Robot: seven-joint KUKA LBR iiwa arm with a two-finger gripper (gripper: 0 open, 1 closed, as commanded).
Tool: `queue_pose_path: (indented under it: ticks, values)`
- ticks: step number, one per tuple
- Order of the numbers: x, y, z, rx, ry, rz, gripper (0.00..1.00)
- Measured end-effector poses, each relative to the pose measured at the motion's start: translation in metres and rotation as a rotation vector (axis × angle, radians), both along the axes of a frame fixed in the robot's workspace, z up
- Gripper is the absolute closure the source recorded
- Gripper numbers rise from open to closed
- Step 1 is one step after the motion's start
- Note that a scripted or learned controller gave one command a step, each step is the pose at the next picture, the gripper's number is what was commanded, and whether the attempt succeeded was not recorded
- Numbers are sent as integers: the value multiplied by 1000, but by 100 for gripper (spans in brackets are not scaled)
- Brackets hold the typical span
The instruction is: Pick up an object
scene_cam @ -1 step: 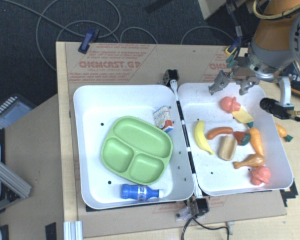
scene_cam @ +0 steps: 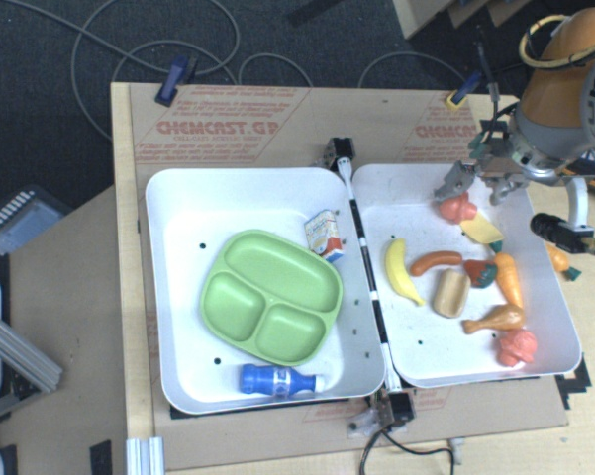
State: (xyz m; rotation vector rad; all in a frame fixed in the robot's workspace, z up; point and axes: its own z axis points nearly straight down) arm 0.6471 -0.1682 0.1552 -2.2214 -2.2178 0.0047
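Note:
In the right bin (scene_cam: 416, 359) lie several toy foods: a pink-red fruit (scene_cam: 457, 208), a yellow wedge (scene_cam: 482, 230), a red sausage (scene_cam: 436, 261), a banana (scene_cam: 403, 271), a bread roll (scene_cam: 450, 292), a carrot (scene_cam: 509, 278), a drumstick (scene_cam: 495, 317) and a pink lump (scene_cam: 517, 346). My gripper (scene_cam: 479, 184) hangs over the bin's far right part, just above and behind the pink-red fruit. Its fingers (scene_cam: 456, 179) are spread apart, open, with nothing between them.
The left bin (scene_cam: 168, 265) holds a green divided plate (scene_cam: 270, 295), a blue bottle (scene_cam: 277, 380) near its front wall and a small carton (scene_cam: 324, 234) by the divider. A small orange piece (scene_cam: 557, 258) rests on the right bin's right rim.

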Motion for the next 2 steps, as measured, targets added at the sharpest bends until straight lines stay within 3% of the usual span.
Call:
queue_pose_path:
  ticks: [1, 2]
  values:
    - [19, 1, -71, 1, -2, 3, 0]
    - [21, 1, -59, -1, -7, 4, 100]
